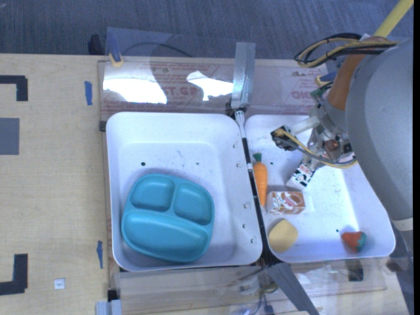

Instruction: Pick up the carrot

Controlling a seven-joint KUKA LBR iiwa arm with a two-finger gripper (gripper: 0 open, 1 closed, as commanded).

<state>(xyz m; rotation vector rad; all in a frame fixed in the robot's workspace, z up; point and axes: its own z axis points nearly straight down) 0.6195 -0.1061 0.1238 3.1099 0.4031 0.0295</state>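
Where pale wooden bench [46, 195] meets grey carpet [197, 8], carrot [260, 181] lying in right bin [367, 209]; jaws' state cannot tell.

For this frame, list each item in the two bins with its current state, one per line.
carrot: lying flat by the right bin's left wall, not gripped.
blue divided plate: in the left bin, nothing on it.
snack packet: flat beside the carrot.
yellow round item: resting near the front wall.
red item: front right corner.

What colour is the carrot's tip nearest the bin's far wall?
Green, on the orange carrot, clearest in the camera view.
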